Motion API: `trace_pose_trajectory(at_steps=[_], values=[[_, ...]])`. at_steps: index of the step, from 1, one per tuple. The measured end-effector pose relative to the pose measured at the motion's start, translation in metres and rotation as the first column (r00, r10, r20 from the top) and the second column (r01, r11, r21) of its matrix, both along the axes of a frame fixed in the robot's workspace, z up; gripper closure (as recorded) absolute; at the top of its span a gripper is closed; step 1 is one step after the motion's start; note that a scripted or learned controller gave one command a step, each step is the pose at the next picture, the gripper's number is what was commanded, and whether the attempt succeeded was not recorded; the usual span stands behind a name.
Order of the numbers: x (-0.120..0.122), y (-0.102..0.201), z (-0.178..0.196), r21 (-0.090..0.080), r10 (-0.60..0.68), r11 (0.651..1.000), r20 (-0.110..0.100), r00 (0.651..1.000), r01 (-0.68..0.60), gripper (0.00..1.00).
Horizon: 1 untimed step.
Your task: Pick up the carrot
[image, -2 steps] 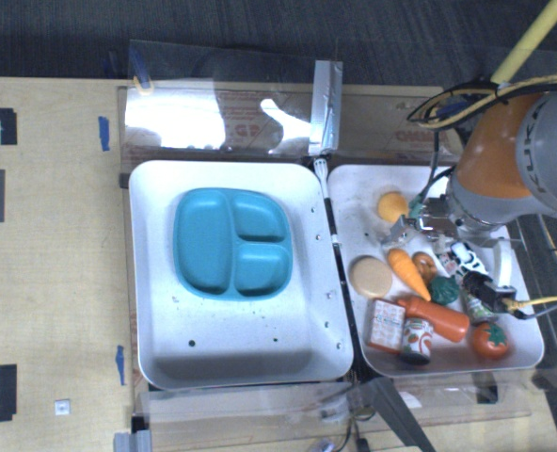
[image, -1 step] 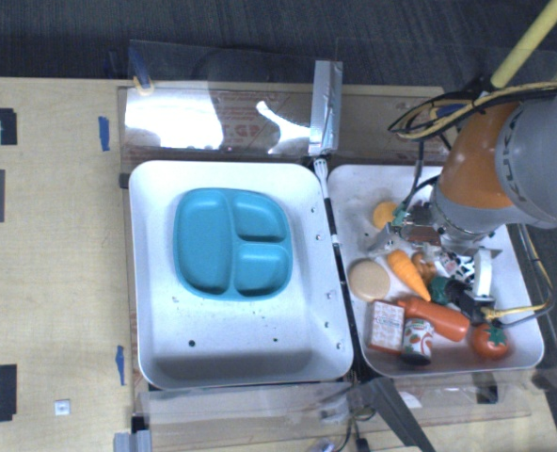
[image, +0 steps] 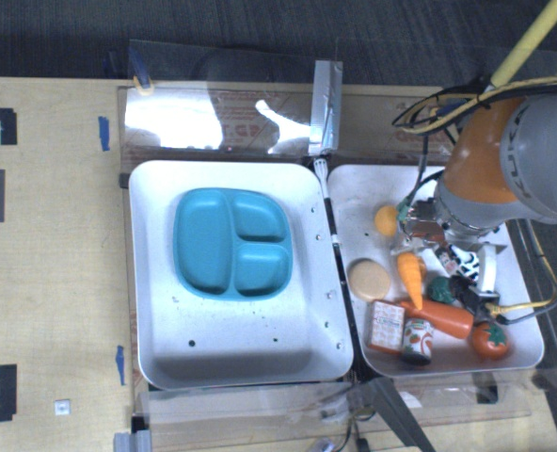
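Small tapered orange plastic carrot: just left of and below the grey two-finger claw; claw state: cannot tell; risk: crowding against long orange-red sausage piece and tan round biscuit, likely mis-grip or slip.

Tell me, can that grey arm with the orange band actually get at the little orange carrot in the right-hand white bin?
Probably yes. The gripper sits right beside the small orange carrot's upper end, and nothing lies on top of the carrot. The round tan bun and orange-red sausage crowd its sides, which could hamper a clean grab.
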<state>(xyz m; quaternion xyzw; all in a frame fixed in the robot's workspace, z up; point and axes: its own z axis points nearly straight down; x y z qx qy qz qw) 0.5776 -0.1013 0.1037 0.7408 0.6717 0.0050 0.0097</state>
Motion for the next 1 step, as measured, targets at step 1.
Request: trace_pose_trajectory(at_steps=[1], values=[[0.0249,0.0525,0.1124,0.01,-0.177,0.984,-0.013,0.984,0.177,1.0]])
